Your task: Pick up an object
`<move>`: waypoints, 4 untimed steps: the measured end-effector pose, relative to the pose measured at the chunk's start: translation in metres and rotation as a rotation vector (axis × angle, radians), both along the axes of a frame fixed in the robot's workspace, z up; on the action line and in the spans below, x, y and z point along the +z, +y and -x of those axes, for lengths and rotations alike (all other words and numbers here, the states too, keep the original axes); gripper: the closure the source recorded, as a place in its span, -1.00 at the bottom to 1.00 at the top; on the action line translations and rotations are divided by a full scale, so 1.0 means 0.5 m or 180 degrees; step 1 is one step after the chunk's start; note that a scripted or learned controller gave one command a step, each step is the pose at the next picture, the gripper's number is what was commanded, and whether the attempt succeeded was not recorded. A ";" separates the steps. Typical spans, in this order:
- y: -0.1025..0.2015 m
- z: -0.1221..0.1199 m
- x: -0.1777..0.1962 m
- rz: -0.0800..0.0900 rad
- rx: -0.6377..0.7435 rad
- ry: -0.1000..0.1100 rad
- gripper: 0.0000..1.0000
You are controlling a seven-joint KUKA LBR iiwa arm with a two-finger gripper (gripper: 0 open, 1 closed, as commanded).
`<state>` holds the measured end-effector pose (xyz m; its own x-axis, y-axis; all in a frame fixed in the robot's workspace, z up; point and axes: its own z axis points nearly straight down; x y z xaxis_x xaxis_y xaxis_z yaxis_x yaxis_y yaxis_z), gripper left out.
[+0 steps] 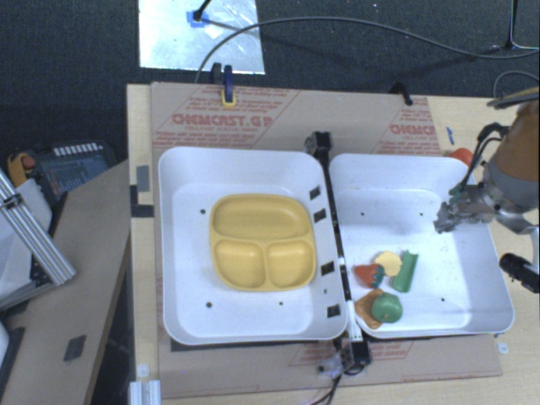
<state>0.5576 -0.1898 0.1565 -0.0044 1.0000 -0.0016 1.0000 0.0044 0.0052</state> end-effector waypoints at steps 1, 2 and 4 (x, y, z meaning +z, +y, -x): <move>0.001 -0.012 0.125 0.0002 0.0002 -0.0001 1.00; 0.000 -0.015 0.218 0.0001 0.0003 -0.0001 1.00; 0.212 0.021 0.164 -0.0009 0.0014 0.0016 1.00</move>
